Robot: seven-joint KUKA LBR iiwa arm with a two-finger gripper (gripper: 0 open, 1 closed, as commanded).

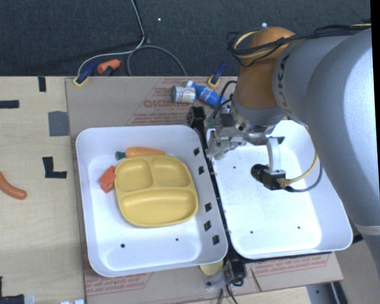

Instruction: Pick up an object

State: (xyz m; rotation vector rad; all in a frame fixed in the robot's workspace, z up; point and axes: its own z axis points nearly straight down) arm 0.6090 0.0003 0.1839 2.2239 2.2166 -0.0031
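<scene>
Yellow plastic divided plate (156, 189), lying in the left bin (100, 248), with a carrot (144, 152) touching its far rim and an orange-red piece (107, 178) at its left edge. Gripper (230, 140) is seen over the right bin (290, 238), just right of the plate; nothing is seen held, and its opening cannot be told. Pick judged not yet made.

We see a bulky grey arm (331, 115) with an orange band (259, 68) above its wrist. Black and yellow cables loop round the band. Below sits silvery metal gear with a small black part on a yellow cable.
</scene>
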